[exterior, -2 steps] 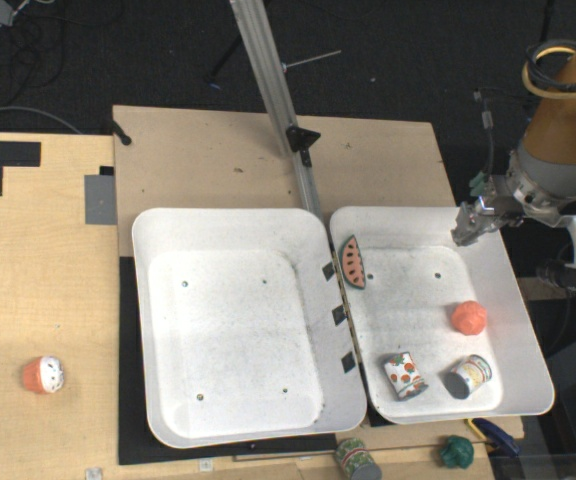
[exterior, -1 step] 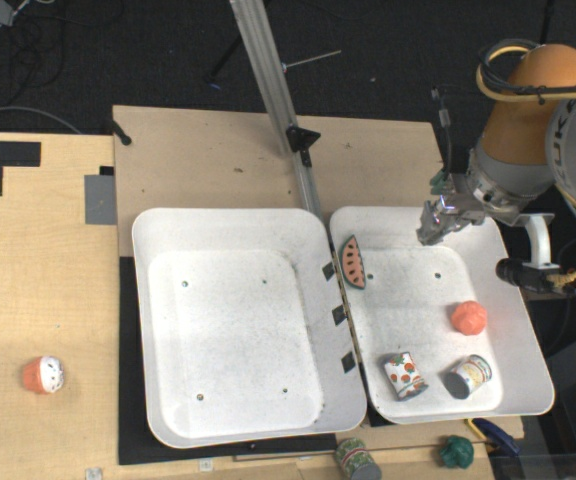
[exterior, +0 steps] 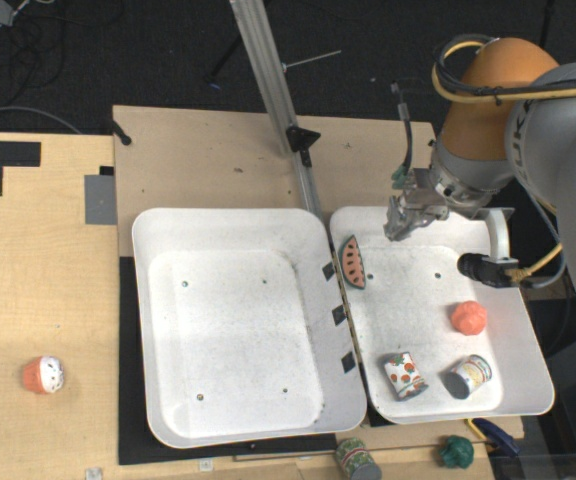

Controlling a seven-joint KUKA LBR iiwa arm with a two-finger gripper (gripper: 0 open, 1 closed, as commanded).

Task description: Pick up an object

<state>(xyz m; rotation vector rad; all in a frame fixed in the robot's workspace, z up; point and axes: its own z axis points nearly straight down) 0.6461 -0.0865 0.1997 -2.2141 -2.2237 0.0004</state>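
1. While the gripper hangs over the right bin's far edge, whether it is parted or closed I cannot tell.
2. Nearest target — the watermelon slice, just to its left against the bin wall.
3. Slice's long axis runs near-to-far — awkward, I'd judge.

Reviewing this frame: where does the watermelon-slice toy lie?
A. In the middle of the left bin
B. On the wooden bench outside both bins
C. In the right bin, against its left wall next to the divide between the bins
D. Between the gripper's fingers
C: the watermelon slice rests just inside the right bin, along its left wall, apart from the gripper above it.
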